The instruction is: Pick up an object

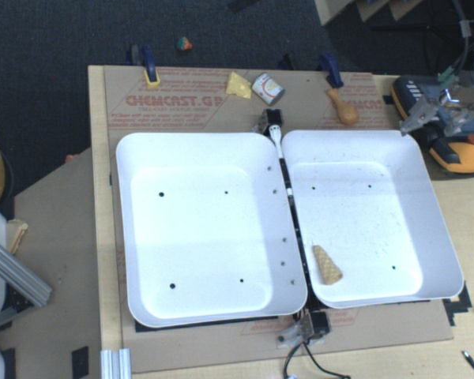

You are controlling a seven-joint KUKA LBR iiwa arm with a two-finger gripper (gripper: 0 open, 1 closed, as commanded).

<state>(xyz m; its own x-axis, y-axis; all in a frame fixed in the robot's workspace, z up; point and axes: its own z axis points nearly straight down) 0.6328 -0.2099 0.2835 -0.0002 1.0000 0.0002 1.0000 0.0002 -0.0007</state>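
Tan cone-shaped object near right bin lower-left wall, open floor elsewhere

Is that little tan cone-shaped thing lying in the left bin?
No, the tan cone lies in the right bin, near its lower left corner.

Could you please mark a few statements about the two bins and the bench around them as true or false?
1. A tan cone-shaped piece lies in the right bin. True.
2. The piece sits near the bin's far right corner. False: it lies near the front left corner.
3. A yellow wedge lies on the bench behind the bins. True.
4. The wedge lies in the left bin. False: it is on the bench.
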